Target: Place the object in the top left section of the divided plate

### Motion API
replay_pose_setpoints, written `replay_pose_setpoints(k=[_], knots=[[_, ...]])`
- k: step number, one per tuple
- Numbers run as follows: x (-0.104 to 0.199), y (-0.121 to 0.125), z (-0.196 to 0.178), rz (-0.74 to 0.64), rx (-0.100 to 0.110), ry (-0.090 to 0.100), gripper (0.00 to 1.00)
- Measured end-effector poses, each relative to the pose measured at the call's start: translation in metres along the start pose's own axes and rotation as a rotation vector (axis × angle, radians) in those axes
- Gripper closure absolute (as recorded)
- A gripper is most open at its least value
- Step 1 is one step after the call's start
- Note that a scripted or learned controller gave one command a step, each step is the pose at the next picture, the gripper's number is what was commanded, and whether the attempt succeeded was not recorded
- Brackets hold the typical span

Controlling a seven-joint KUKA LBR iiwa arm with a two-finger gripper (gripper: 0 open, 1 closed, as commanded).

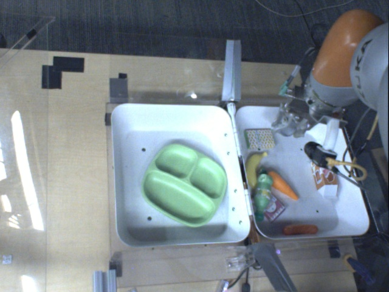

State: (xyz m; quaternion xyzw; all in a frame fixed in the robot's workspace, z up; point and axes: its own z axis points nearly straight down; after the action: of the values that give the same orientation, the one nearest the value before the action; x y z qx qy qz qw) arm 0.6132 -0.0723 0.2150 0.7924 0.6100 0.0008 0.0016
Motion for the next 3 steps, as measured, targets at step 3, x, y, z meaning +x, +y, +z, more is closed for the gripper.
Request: replay_pose_setpoints(k=[3], knots=[[0.171, -0.145, 0.035, -0.070, 0.004, 0.001, 1.00]])
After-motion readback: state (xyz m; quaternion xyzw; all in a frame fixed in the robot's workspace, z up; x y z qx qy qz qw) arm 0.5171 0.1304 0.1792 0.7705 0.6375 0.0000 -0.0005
